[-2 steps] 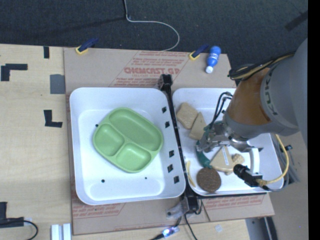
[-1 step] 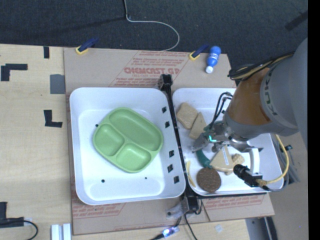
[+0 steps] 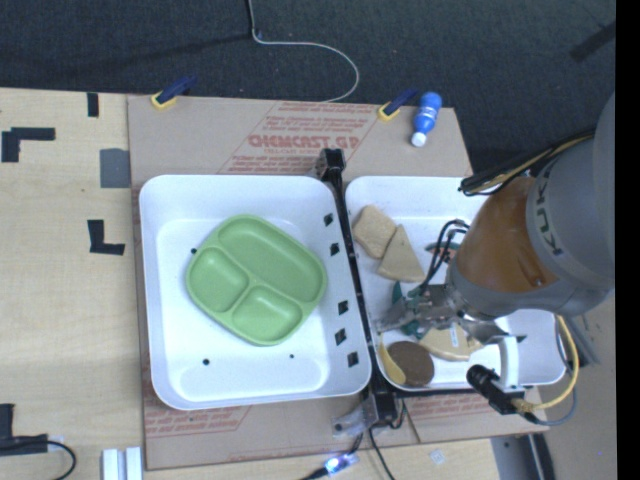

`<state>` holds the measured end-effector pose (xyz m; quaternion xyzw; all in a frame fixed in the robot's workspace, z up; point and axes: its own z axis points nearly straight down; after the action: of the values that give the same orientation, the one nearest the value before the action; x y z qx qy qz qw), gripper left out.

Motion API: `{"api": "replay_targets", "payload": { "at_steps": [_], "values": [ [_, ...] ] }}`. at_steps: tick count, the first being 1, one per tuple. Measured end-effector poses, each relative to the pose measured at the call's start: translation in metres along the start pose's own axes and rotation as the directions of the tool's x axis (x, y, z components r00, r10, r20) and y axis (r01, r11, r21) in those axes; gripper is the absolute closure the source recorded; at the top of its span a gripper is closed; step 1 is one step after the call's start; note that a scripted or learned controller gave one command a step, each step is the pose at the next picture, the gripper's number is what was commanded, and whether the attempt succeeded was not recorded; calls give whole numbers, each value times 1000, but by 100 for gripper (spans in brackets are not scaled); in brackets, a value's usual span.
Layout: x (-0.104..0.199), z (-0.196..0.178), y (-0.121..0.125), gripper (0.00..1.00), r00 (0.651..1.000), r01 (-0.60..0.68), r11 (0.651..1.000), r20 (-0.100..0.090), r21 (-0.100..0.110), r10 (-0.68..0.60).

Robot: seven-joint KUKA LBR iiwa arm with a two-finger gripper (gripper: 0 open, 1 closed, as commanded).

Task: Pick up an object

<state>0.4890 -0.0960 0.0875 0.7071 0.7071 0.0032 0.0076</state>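
Grey arm (image 3: 560, 238) hangs low over the right bin (image 3: 545, 366), gripper (image 3: 425, 308) among tan wedges (image 3: 385, 243) at 11 o'clock and a brown disc (image 3: 410, 363) at 6, grasp unconfirmed, lift pending.

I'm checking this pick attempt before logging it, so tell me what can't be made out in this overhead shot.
- Pincer, camera view: its tips sit in clutter under the arm; open, shut or holding anything is unclear.
- Right bin: the arm covers most of its floor.
- Brown round item and pale piece: partly overlapped, too small to identify.
- Blue-and-white bottle: too small to read.
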Motion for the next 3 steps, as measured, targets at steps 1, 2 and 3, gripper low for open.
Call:
{"api": "replay_targets", "payload": {
  "at_steps": [1, 2, 3],
  "values": [
    [40, -151, 2, 0, 1000, 7, 1000, -7, 5, -7],
    [81, -94, -5, 0, 1000, 4, 1000, -7, 22, -4],
    [79, -106, -5, 100, 1000, 3, 1000, -7, 20, -2]
  ]
}}
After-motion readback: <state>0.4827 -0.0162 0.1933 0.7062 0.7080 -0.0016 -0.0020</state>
